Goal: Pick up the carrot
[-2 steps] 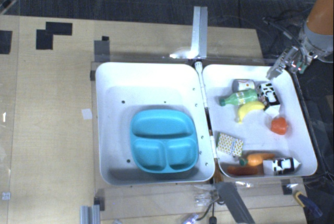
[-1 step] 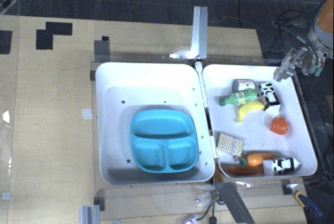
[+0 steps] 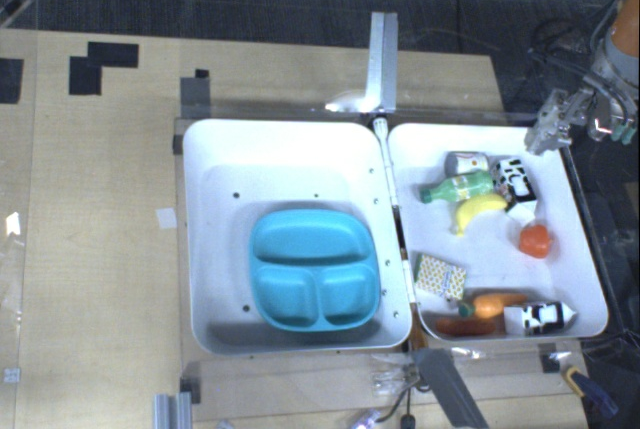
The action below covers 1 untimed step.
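Approach not yet begun: the gripper (image 3: 548,130) hung off the right bin's (image 3: 590,247) far right corner, its opening impossible to tell, the carrot (image 3: 490,305) by the near wall awaiting a descent

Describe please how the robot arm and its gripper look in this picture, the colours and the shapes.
At the upper right edge, the arm is grey, rounded, with an orange band. Below it sits the gripper, a pale metallic grey piece with thin angular parts. Small teal and red spots show on the wrist beside it. Finer details are blurred.
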Each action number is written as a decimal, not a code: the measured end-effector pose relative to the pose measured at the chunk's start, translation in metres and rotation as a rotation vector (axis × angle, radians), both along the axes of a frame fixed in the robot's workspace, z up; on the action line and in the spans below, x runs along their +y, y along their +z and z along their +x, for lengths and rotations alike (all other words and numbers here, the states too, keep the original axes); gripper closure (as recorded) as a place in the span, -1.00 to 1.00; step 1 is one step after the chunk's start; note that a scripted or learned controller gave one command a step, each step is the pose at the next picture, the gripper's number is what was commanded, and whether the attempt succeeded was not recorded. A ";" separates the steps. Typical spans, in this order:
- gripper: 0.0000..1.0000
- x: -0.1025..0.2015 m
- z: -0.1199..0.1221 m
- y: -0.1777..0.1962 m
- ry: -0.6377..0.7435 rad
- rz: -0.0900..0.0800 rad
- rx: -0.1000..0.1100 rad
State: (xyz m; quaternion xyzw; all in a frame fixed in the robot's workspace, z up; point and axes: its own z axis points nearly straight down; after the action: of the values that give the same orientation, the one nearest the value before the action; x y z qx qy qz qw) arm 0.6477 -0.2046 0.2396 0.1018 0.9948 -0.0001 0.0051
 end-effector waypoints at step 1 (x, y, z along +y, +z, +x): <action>1.00 0.000 -0.002 0.019 0.139 -0.001 0.000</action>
State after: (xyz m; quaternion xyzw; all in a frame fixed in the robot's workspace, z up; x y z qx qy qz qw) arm 0.6460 -0.2045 0.2583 0.0323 0.9995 -0.0004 0.0053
